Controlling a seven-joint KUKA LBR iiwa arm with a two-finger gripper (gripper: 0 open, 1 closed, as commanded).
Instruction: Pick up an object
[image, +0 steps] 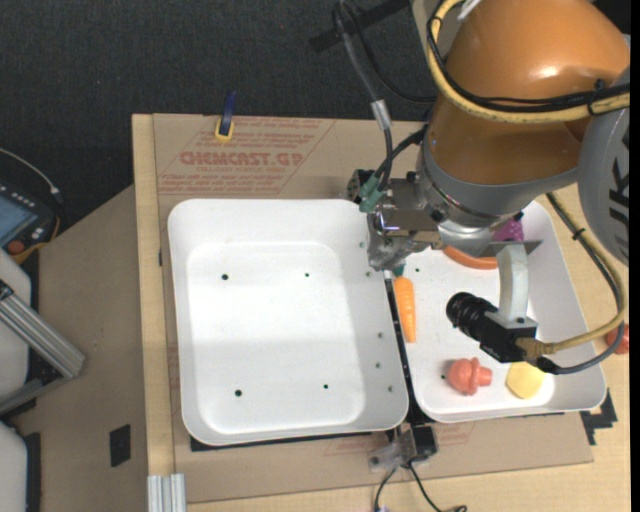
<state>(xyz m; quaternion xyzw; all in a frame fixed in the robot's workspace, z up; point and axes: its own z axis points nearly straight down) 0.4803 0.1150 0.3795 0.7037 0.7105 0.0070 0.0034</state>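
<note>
My gripper (386, 258) hangs over the left edge of the right bin (570, 398), close to the wall shared with the left bin (200, 330). An orange carrot (404, 308) with a green top lies lengthwise just below the gripper, along that wall. The carrot's green end sits right under the gripper tip; I cannot tell whether they touch. Near the front of the right bin lie a red-pink toy (466, 375) and a yellow lump (524, 380). The large orange wrist band (530, 60) hides the far part of the right bin.
A black cylindrical part (482, 322) and a grey bracket (514, 285) on the arm hang over the middle of the right bin. A purple item (512, 229) and an orange rim (470, 260) peek out under the wrist. Cardboard (250, 150) lies beneath both bins.
</note>
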